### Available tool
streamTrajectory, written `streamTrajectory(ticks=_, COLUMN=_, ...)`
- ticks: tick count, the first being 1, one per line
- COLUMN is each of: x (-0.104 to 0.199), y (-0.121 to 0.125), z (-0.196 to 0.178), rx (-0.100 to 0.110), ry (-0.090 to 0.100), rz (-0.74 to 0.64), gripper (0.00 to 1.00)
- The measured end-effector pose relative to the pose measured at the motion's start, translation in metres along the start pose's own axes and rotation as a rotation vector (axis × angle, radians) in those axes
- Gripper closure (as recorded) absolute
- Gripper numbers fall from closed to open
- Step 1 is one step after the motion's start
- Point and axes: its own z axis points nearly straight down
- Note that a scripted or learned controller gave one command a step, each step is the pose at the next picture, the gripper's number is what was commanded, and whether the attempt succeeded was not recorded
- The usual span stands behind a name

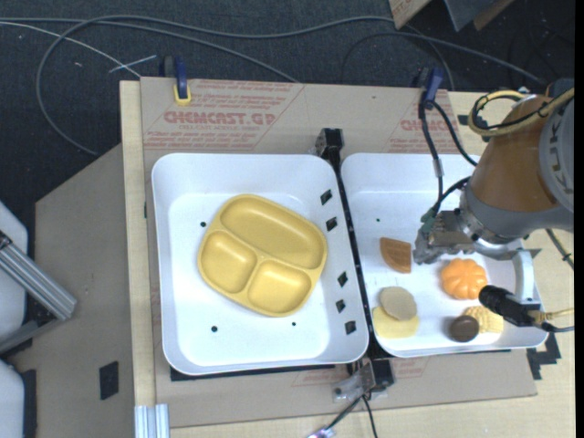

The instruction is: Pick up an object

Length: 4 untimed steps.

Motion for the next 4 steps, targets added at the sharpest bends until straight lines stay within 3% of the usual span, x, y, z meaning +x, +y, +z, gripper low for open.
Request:
streamTrajectory(ticks=1, x=0.003, y=-0.007, z=-0.058, rx=-0.001, ry=0.000, rz=0.000, gripper=1.00)
streamTrajectory(ticks=2, x=0.003, y=-0.006, z=-0.082, rx=0.001, ry=0.000, rz=0.000, gripper=1.00)
streamTrajectory(ticks=4, x=0.102, y=0.031, z=-0.094, rx=0.003, ry=0.004, rz=-0.006, gripper=1.00)
